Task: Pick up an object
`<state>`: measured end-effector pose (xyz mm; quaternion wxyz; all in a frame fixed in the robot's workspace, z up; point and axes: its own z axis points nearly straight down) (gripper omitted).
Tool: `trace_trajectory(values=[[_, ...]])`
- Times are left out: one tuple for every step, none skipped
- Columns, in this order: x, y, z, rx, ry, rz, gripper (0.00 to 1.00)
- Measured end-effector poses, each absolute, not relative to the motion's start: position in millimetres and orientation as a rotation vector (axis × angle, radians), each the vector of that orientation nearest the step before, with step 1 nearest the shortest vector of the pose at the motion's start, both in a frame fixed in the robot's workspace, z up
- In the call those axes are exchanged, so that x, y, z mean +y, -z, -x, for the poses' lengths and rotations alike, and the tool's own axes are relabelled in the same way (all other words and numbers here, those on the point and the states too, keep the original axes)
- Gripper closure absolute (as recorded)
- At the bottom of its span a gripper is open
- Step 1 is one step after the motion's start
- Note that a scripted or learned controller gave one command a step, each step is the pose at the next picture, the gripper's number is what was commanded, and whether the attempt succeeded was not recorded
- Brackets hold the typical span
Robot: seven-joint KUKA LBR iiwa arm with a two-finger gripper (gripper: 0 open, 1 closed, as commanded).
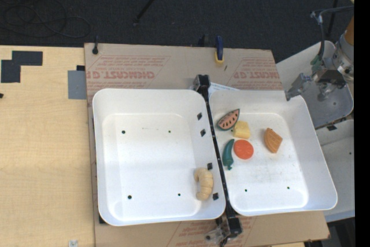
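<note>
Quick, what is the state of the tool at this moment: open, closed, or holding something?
Tool: cannot be told; it sits above the right bin's far corner.

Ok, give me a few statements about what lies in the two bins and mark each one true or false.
1. The pale croissant-like piece lies in the left bin. True.
2. The watermelon slice lies in the left bin. False: it lies in the right bin.
3. The orange-red round piece sits beside the green piece. True.
4. The brown wedge is stacked on the yellow cube. False: they lie apart.
</note>
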<state>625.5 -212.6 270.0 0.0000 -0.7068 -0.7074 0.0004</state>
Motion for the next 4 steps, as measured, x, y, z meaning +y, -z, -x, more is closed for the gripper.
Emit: trace_trajectory(values=[[-90,-173,-639.5,-2.224,-0.004,2.201,0.0],[-112,-82,-613.0,-2.215,-0.008,2.218,0.0],[-113,-97,-614.8,-2.215,-0.005,2.222,1.0],[-14,-194,-608.4,-2.234,0.011,2.211,1.0]])
